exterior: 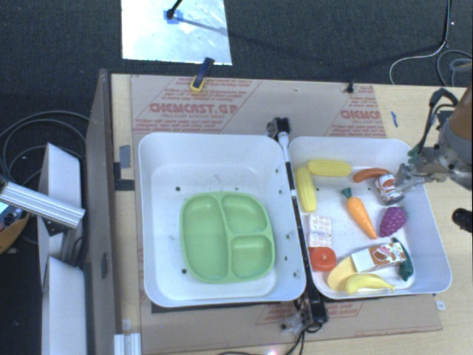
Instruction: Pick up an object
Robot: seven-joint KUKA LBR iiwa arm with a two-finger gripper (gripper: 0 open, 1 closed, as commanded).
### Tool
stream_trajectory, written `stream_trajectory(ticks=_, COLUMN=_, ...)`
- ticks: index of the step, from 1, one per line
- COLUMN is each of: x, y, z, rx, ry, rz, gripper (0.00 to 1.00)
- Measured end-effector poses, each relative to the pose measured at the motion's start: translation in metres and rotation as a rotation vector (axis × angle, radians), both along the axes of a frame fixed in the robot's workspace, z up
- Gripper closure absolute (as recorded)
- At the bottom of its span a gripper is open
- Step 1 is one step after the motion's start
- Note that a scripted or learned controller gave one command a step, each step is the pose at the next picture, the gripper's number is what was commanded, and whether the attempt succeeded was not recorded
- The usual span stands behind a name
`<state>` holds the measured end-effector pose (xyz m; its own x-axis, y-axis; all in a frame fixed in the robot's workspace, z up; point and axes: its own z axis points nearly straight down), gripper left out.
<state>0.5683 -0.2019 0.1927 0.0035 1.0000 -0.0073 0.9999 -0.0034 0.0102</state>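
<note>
The right bin [440,266] holds toy food. There is a yellow corn cob [329,168], a second yellow cob [305,188] standing lengthwise, an orange sausage [369,174], a small red-and-white can [385,187], a carrot [361,216], purple grapes [392,220], a white packet [319,231], a red tomato slice [322,258], a banana [360,280] and a printed carton [380,257]. My gripper [400,188] reaches in from the right, low over the bin's far right part. Its tip is right against the can's right side.
The left bin [159,191] holds a green divided plate [228,237]. A black clamp [280,129] sits where the bins meet at the back. Cables [29,135] and a metal bracket [41,204] lie off the bench to the left.
</note>
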Motion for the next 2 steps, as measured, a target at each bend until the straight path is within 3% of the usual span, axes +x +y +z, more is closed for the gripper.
stream_trajectory(ticks=1, x=-0.001, y=0.006, z=-0.005, rx=0.006, ry=0.008, rz=0.005, gripper=0.0)
stream_trajectory(ticks=2, x=-0.04, y=0.006, z=-0.093, rx=0.005, ry=0.008, rz=0.007, gripper=0.0)
